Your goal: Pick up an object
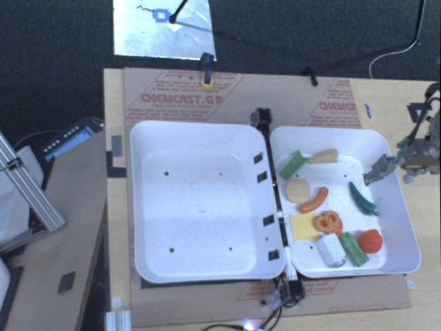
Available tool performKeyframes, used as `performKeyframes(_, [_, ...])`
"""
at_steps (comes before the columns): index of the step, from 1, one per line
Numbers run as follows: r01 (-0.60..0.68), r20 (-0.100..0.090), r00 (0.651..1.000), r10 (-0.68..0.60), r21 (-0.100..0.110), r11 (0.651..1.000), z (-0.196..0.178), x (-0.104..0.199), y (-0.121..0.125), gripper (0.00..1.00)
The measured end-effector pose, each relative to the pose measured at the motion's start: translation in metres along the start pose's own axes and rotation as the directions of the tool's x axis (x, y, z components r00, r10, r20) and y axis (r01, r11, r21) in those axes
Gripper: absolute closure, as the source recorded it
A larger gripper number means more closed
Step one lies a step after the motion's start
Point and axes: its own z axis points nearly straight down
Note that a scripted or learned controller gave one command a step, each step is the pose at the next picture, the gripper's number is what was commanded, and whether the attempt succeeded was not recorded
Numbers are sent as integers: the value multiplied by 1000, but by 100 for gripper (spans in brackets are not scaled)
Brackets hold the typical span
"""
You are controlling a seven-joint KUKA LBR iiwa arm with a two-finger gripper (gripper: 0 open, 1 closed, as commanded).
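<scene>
the gripper (381, 169) is hovering at the right bin's (406, 243) right edge, its grip unclear; the dark green pepper (362, 198) is lying diagonally, tip pointing toward that edge.

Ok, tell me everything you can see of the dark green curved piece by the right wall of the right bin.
The dark green curved vegetable-shaped toy looks like smooth, slightly glossy plastic, long and slim, thicker toward its lower end. It lies flat on the floor of the right white bin, running from upper left down to lower right, near the right wall. Nothing touches it: the red round tomato-like toy sits below it, apart. The tool hangs just above and right of its upper tip.
</scene>
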Motion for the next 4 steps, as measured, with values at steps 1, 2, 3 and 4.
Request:
performKeyframes(1, [5, -5, 1000, -5, 8, 1000, 93, 46, 22, 0])
performKeyframes(2, [1, -2, 1000, -1, -4, 1000, 193, 70, 50, 0])
performKeyframes(3, [0, -1, 1000, 0, -9, 1000, 178, 68, 51, 100])
performKeyframes(4, [8, -4, 1000, -8, -11, 1000, 87, 143, 88, 100])
